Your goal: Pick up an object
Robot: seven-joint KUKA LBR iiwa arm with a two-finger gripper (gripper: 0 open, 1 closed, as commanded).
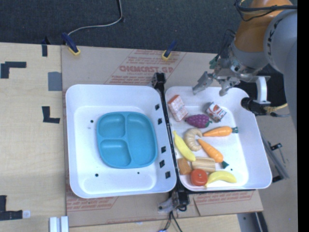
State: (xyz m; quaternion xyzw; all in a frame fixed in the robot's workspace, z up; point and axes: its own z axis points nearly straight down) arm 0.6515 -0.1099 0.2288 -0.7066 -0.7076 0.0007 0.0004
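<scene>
Pincer [213,85] spread wide, holding nothing, above right bin [256,144].

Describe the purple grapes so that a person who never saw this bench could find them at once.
Look at the right white bin, the one full of toy food. Near its middle lie the purple grapes, just below a small wrapped packet and left of a red and white can. They are the bin's one purple item, a bumpy cluster beside smooth orange carrots and yellow bananas.

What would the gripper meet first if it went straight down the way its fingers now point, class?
The gripper hangs open above the far end of the right bin. Straight down, it would probably meet bare bin floor between the small carton and the can; depth is unclear, so the can may be brushed.
</scene>
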